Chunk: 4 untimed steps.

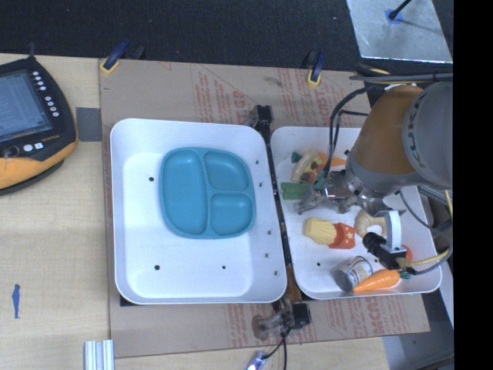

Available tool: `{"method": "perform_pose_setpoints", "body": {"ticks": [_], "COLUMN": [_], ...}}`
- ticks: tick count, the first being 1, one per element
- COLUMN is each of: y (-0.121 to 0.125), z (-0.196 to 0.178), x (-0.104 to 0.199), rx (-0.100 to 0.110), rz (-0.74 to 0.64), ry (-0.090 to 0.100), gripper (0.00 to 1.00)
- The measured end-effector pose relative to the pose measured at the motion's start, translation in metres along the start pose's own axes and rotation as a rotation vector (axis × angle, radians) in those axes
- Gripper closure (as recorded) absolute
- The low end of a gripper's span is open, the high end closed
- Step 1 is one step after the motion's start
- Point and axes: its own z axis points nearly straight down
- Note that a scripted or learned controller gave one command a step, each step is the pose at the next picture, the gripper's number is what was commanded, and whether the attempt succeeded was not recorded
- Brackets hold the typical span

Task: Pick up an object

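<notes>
Currently: gripper (320,197) low in right bin (308,272) | beside fries carton (333,232)

Toy fries in red carton (331,232) lying flat; carrot (379,281) beside tin can (352,271), right bin.

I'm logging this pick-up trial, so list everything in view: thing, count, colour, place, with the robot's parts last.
Bins: two, white, side by side on the bench.
Divided plate: one, blue, in the left bin.
Toy fries: one, yellow with a red holder, middle of the right bin.
Carrot: one, orange, near edge of the right bin.
Can: one, silvery, beside the carrot.
Handheld controller: one, black and orange, far left of the bench.
Clamps: two, blue and yellow, at the board's far edge.
Gripper: one, metallic, low over the right bin.
Arm: one, grey and orange, entering from the right.
</notes>
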Motion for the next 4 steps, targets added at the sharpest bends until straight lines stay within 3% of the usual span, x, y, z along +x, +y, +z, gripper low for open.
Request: {"method": "perform_pose_setpoints", "body": {"ticks": [1, 2, 3, 4], "y": [0.024, 0.077, 0.076, 0.013], "z": [0.0, -0.001, -0.01, -0.101], "x": [0.003, -0.005, -0.006, 0.029], "rx": [0.001, 0.0, 0.01, 0.0], "rz": [0.0, 0.002, -0.001, 0.002], "ry": [0.0, 0.002, 0.003, 0.003], "gripper": [0.0, 0.0, 1.0, 1.0]}}
